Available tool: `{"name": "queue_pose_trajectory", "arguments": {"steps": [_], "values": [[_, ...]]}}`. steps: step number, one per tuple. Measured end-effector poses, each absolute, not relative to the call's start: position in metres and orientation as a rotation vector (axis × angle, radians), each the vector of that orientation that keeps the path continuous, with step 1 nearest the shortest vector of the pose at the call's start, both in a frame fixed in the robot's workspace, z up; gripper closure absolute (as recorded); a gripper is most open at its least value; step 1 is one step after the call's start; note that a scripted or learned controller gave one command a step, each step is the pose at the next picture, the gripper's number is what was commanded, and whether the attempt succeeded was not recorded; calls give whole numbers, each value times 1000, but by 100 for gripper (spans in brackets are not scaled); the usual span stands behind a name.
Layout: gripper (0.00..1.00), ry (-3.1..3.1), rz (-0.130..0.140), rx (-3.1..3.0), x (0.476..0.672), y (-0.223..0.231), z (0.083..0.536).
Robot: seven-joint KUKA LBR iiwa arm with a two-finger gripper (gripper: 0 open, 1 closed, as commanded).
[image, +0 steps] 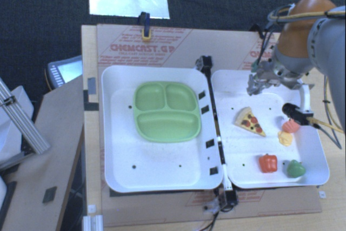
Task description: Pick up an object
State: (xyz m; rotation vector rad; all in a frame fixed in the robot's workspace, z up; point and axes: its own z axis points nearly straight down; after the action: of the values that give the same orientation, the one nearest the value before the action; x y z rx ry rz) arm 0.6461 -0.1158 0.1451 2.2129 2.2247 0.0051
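The gripper [258, 86] hangs over the back of the right bin [238, 81], and whether it is wide or narrow cannot be told from this slant — nothing shows in its grasp. The nearest candidate, a pizza slice [250, 121], lies apart toward the bin's middle, with a pink piece [291, 126], a yellow piece [285, 138], a red pepper [268, 163] and a green vegetable [295, 169] beyond it; a green divided plate [166, 112] sits in the left bin [116, 132]. By my reading the pick has hardly begun — choosing, descending, closing and lifting all remain.
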Motion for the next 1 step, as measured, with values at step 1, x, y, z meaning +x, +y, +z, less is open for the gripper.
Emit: {"name": "queue_pose_trajectory", "arguments": {"steps": [1], "values": [[100, 2224, 6, 2210, 654, -122, 194]]}}
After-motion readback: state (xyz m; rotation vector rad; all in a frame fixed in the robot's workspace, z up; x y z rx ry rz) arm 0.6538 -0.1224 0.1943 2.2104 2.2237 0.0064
